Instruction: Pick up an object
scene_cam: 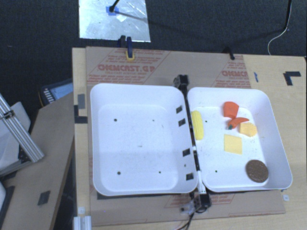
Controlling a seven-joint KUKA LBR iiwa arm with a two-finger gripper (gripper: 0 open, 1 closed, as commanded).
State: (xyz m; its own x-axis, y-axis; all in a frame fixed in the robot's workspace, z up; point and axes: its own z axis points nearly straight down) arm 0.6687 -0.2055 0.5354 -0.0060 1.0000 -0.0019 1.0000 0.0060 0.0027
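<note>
Two white bins side by side, right bin (276, 128) holding a corn cob (196, 124) at its left edge, orange piece (230, 109), maybe cheese (233, 144), brown disc (257, 170) at near right corner, gripper state cannot be told.

left bin (136, 186): white plastic by the look of it, smooth, with a soft sheen along the rim
right bin (278, 150): the same smooth white plastic, slightly glossy
bench top (158, 63): pale board like cardboard or fibreboard, matt, printed with faded red lettering
metal sheet (113, 13): thin silvery plate, dull and scuffed, catching uneven light
floor (38, 37): dark, matt, finely textured like carpet
yellow corn cob (197, 124): plastic-looking, lightly ribbed
brown disc (257, 170): matt, grainy surface
yellow square (233, 143): flat, smooth, matt
orange pieces (230, 109): smooth, plastic-looking
aluminium rail (19, 131): brushed grey metal
</note>
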